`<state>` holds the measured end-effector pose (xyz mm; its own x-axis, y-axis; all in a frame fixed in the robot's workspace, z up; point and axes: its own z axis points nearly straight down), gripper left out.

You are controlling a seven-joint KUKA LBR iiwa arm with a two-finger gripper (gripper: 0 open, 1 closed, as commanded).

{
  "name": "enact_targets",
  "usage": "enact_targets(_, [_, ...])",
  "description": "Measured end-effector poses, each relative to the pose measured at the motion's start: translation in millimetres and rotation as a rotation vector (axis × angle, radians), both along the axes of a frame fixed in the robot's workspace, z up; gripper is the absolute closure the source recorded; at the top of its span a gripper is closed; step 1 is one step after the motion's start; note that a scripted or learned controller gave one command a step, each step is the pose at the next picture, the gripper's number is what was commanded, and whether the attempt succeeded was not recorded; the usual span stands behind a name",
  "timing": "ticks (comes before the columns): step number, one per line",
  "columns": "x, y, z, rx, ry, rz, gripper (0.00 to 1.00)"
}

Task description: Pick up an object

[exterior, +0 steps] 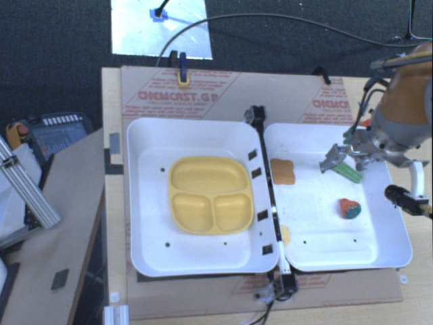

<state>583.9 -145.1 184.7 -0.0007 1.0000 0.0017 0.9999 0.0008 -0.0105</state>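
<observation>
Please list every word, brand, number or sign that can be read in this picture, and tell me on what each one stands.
"CHEMCAST GP", red print on the brown sheet under the bins, above the left bin; the last letters are faint.
"CHEMC...", the same red print on that sheet above the right bin, slanted and partly cut off.
Red print on the sheet's front edge, below the bins: too small to read.
The handheld device at the left has a screen and keys: too blurred to read.

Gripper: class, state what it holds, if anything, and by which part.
Cannot be told. The gripper sits over the right bin, right by the green piece; no grasp is visible.
</observation>
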Motion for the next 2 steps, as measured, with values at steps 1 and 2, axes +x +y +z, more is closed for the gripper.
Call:
enact_targets(1, [3.0,0.1,6.3,-0.002,-0.012,0.002,0.0])
enact_targets(2, [3.1,-1.6,-35.3,-0.001,-0.008,0.001,0.0])
